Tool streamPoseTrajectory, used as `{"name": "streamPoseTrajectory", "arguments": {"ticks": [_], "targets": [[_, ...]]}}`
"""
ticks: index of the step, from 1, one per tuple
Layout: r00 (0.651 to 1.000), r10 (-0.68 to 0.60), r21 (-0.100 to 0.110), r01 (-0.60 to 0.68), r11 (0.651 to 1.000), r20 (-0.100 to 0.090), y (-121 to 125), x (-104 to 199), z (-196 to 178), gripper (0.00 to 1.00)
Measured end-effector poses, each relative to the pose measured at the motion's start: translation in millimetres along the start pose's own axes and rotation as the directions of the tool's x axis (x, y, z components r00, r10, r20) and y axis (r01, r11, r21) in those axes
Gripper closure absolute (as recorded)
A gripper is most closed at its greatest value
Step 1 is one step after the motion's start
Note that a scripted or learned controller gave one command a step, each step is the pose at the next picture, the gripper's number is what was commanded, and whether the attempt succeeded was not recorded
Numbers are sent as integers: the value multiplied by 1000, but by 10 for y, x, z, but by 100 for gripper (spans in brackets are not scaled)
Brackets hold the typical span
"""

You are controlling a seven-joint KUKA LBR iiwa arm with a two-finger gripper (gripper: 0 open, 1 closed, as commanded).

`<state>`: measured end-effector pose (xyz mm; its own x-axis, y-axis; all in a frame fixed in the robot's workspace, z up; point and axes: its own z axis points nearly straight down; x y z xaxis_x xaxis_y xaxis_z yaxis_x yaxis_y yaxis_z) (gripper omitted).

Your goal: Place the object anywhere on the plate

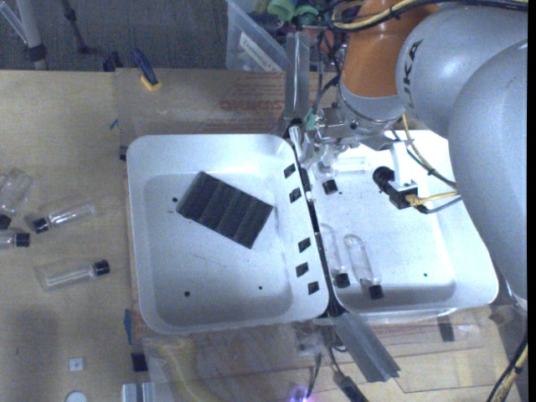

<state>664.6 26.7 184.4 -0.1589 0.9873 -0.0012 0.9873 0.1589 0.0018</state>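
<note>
A black ribbed plate (225, 209) lies flat and at a slant in the left bin (159, 300). Two clear vials with black caps (358, 262) lie side by side near the front of the right bin (435, 283). A small black cap (329, 186) sits at that bin's back left, just below my gripper (319, 151). The gripper hangs low over the back left corner of the right bin, close to the divider between the bins. Its tips are blurred among the wrist parts, and I see nothing clearly held.
Several loose vials (63, 216) lie on the wooden bench left of the bins. A clear tub of coloured items (276, 15) stands at the back. Black clips (301, 245) line the divider. A black cable plug (387, 178) hangs over the right bin.
</note>
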Motion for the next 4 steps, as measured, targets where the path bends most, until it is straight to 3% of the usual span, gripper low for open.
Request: {"name": "streamPoseTrajectory", "arguments": {"ticks": [1,2,3,4], "targets": [[832,-555,-3,555,832,1,129,645,-7,100],[678,-736,-5,736,677,2,129,1205,863,100],[902,-432,-3,432,902,0,182,1737,355,100],[545,-838,-5,838,545,3,292,1637,-288,100]]}}
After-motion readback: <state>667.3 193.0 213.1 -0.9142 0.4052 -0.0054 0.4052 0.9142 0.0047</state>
